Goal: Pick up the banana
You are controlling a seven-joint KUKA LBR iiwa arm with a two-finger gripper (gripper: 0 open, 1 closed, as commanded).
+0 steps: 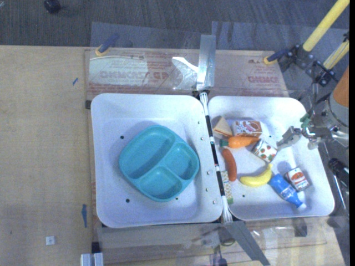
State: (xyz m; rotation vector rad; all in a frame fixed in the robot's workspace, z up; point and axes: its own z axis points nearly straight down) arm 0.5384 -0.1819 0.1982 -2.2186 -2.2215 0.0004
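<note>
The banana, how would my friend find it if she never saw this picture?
Look at the right white bin, the one without the blue plate. The banana lies near its front middle, between the red sausage and the blue bottle. It is the only yellow, curved thing among the toy foods there.

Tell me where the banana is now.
The banana lies in the right bin, near its front, between the red sausage and the blue bottle.
</note>
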